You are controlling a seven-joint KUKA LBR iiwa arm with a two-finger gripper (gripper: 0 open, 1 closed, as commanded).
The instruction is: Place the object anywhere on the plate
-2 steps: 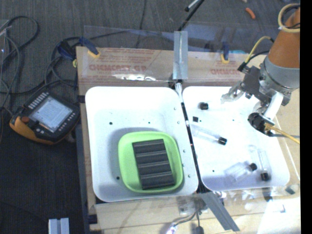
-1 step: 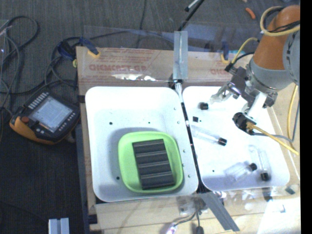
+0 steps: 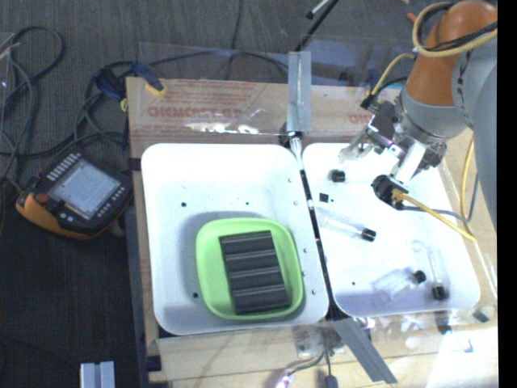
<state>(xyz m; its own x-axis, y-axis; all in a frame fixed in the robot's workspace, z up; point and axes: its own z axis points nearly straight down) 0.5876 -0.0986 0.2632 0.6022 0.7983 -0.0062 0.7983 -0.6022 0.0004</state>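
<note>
Likely the gripper (image 3: 380, 153), whose grasp I cannot tell, will slip off a clear tube (image 3: 346, 227), never reaching the plate (image 3: 208, 241).

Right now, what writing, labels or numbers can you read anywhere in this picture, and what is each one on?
Red print on the cardboard sheet behind the bins: blurred and under glare, not readable.
Screen of the handheld pendant on the floor: too small to read.
Nothing else bears legible text.

Left bin (image 3: 166, 217): open floor around the green plate (image 3: 208, 249).
Plate top: covered by a dark ribbed block (image 3: 254, 272).
Right bin (image 3: 452, 217): clear tubes (image 3: 346, 226) and small black pieces (image 3: 337, 176) scattered; free floor in the middle.
Divider (image 3: 311, 217): low rims between the bins.
</note>
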